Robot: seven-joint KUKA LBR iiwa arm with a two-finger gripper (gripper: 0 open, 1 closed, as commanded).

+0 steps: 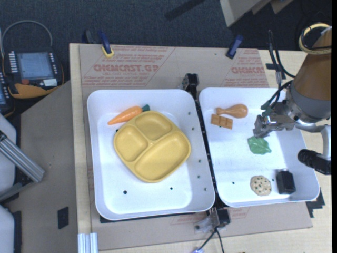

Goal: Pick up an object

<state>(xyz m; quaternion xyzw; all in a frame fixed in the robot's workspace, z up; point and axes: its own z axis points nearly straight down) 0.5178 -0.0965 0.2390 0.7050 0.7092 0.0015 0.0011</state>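
- Grey metal marks the gripper [261, 131], which we see hanging over the right bin [231, 188] near its right wall, with the arm [316, 83] and its orange band reaching in from the right.
- We cannot tell how far the jaws stand apart, nor whether anything sits between them; the view is too small and slanted at that spot.
- Just below the jaws lies a green leafy piece [259, 145], touching or nearly touching the fingertips; we cannot say which.
- To the left of the jaws, and a little higher in the view, we see a tan chicken drumstick [233, 110] with a brown waffle-like piece [221, 122] just beneath it.
- Well below the jaws, near the bin's front edge, a cookie [260, 185] lies just beside a black block [286, 182].
- Far to the left of the jaws, in the left bin [105, 157], a yellow divided plate [151, 146] rests flat, with an orange carrot [125, 115] lying at its upper left rim.
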